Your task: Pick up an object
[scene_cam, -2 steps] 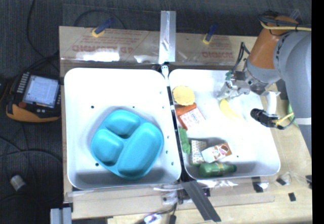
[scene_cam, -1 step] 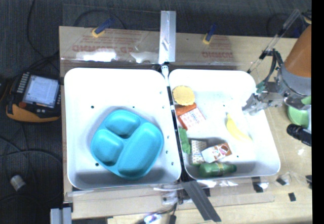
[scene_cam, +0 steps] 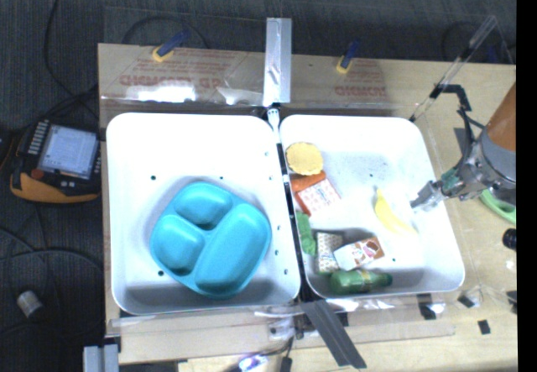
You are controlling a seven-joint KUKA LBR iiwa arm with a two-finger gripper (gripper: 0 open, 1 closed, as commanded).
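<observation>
The right bin [scene_cam: 361,131] holds several small items. A round yellow-brown bun [scene_cam: 304,158] lies at its far left, with an orange-red packet [scene_cam: 315,193] just below it. A yellow banana [scene_cam: 387,212] lies right of centre. Along the near wall are a white carton [scene_cam: 357,254], a green bottle-like item [scene_cam: 359,280] and a green leafy piece [scene_cam: 304,234]. My gripper [scene_cam: 425,196] hangs over the bin's right side, just right of the banana and slightly above it. Nothing shows in its grasp.
The left bin [scene_cam: 134,135] contains a blue divided plate [scene_cam: 211,237]. A metal strip [scene_cam: 278,60] stands behind the seam between the bins. The arm [scene_cam: 495,160] comes in over the right rim. A cable and a thin rod [scene_cam: 457,68] cross the bench at the back right.
</observation>
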